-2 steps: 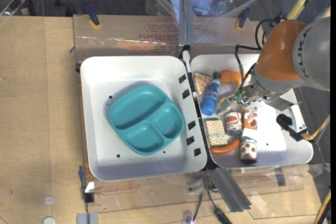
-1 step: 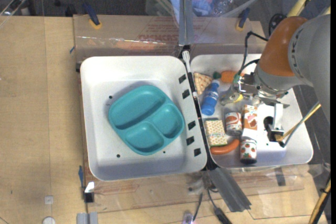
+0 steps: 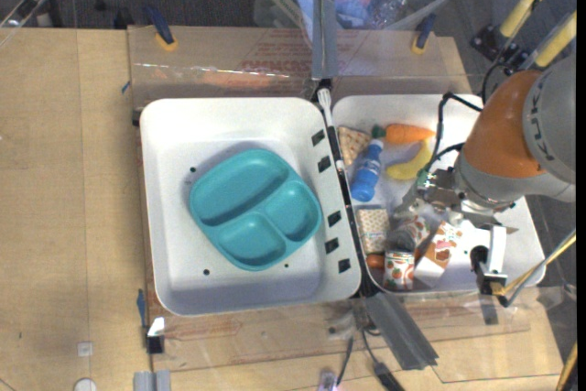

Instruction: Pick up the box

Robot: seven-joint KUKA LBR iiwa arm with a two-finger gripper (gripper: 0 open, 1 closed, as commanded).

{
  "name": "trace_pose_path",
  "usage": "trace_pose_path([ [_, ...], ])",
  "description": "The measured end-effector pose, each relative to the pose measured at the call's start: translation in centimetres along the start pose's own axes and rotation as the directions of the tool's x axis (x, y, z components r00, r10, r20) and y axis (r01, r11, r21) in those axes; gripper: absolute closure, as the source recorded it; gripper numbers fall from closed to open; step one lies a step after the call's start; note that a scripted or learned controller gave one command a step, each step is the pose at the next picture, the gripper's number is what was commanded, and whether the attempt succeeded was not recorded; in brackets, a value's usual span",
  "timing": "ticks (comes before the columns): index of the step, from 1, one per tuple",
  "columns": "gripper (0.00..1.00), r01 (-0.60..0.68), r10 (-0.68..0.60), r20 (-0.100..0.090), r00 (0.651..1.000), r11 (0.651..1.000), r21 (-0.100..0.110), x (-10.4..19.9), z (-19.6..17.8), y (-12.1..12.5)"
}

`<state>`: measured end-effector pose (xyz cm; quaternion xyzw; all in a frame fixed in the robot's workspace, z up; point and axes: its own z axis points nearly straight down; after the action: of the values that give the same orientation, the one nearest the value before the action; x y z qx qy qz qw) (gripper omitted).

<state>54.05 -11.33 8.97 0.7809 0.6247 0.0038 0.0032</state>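
A: Lying nearest the camera, in the right bin, is the box, white and orange, beside a small printed can.

B: Where is the gripper sitting against it?

A: It is hanging just above the box's upper left end, among the clutter. Whether it is spread or pressed together, I cannot tell.

B: How is the box lying?

A: It is tilting, its long axis running from upper right to lower left.

B: Any room around it?

A: It is crowding the bin's near wall. A blue bottle, a carrot and a banana are lying farther back. A teal tray is sitting in the left bin.
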Motion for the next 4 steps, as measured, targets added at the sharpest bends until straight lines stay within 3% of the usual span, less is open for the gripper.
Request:
trace_pose_path([
  [1,1.0,-0.003,0.003,0.005,1.0,1.0,-0.004,-0.2,-1.0,0.1],
  [2,0.0,-0.003,0.003,0.005,1.0,1.0,-0.003,-0.3,-1.0,0.1],
  [3,0.0,0.079,-0.079,0.004,0.997,0.997,-0.005,0.5,0.0,-1.9],
  [4,0.0,0.141,-0.141,0.003,0.99,0.99,-0.004,2.2,0.0,6.2],
])
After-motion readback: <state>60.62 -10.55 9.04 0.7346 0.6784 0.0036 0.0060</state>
